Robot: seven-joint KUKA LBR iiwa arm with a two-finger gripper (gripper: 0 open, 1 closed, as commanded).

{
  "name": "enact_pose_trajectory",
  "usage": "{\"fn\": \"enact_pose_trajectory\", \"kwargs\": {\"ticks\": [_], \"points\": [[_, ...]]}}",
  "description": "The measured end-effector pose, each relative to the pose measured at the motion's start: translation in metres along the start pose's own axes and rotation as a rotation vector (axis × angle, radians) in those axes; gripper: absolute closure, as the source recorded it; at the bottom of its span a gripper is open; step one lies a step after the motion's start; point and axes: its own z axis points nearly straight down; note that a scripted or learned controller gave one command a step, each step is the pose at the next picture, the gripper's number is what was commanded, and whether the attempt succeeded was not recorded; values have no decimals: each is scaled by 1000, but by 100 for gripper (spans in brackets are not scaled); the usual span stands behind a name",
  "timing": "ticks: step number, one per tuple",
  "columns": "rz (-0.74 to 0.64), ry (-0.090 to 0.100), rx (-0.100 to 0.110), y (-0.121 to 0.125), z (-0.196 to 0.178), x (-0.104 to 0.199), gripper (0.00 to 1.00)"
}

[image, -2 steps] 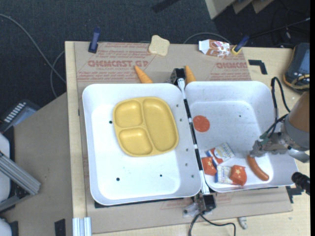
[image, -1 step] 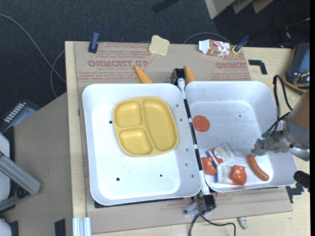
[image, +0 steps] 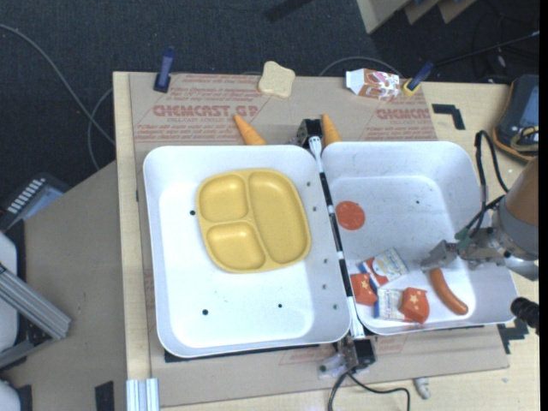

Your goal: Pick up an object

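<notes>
Left bin [image: 171, 255]: it is carrying one yellow divided tray [image: 254, 219], lying flat near its middle, so nothing small there is offering itself to a pinch.
Right bin [image: 402, 163]: it is holding the loose pieces, which are gathering toward its near edge while its far half is lying bare.
Orange disc [image: 350, 216]: it is lying alone, flat against the bin floor by the left wall, probably a poor target since little of it is standing up to be gripped.
Packet cluster [image: 390, 288]: several red and white packets are lying touching and overlapping at the near left of that bin, likely awkward to single out.
Sausage [image: 449, 290]: this looks to be the task's likeliest object; it is lying slantwise near the right bin's near right corner, apart from the packets, with room on both long sides.
End effector [image: 447, 253]: it is reaching in from the right, low over the right bin, its tip sitting just beside the sausage's upper end; nothing is showing between its fingers, and whether they are spread or pressed together I cannot tell.
Surface [image: 205, 101]: beyond the bins, a slice of bread [image: 276, 79] and two carrot pieces [image: 248, 131] are resting out of play.
Step in hand: judging by the low tip, the approach to the sausage is under way and the grasp is not yet made.
</notes>
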Motion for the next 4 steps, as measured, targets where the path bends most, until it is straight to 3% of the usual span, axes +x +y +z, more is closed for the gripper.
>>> {"fn": "enact_pose_trajectory", "kwargs": {"ticks": [1, 2, 3, 4], "points": [[0, 3, 5, -1, 39, -2, 0], [-1, 1, 2, 0, 29, -2, 100], [-4, 3, 0, 67, -18, 60, 100], [-4, 2, 0, 90, -62, 128, 100]]}}
